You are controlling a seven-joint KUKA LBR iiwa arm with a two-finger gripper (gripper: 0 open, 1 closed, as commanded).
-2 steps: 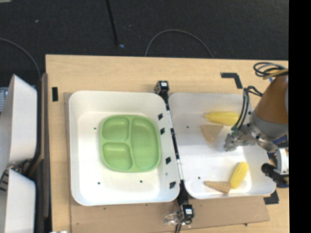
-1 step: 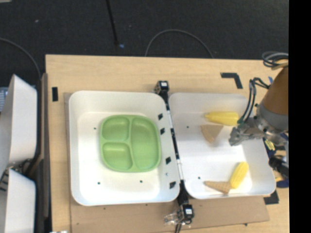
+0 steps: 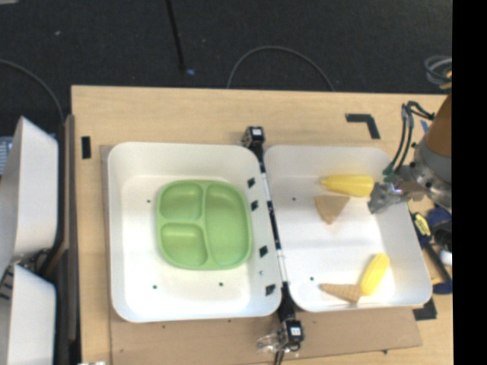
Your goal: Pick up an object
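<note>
The gripper (image 3: 383, 197) hovers just right of the corn (image 3: 348, 184) in the right bin (image 3: 396, 280), its grasp state impossible to tell, so it should centre over the cob's middle, clear of the nearby wedge (image 3: 329, 207), before descending.

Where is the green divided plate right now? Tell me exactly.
In the camera view, the green divided plate lies flat in the middle of the left bin, across the central divider from the corn cobs and cones in the right bin.
</note>
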